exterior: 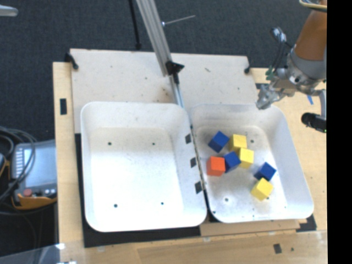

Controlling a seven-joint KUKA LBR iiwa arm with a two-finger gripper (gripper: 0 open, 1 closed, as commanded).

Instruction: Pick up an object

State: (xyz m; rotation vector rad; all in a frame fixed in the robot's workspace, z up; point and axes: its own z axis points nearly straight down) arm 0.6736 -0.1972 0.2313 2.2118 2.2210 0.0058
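Blocks (237,157) lie apart from the pincer (265,100), seemingly empty.

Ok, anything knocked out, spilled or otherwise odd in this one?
Nothing stands out. All seven small cubes, blue, yellow and one orange, sit inside the right-hand shallow white bin; the two-finger gripper hovers at its far rim, apart from them.

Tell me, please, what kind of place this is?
Probably a robotics lab test bench: a grey robot arm with an orange band, two shallow white plastic bins, and small coloured cubes for grasping trials.
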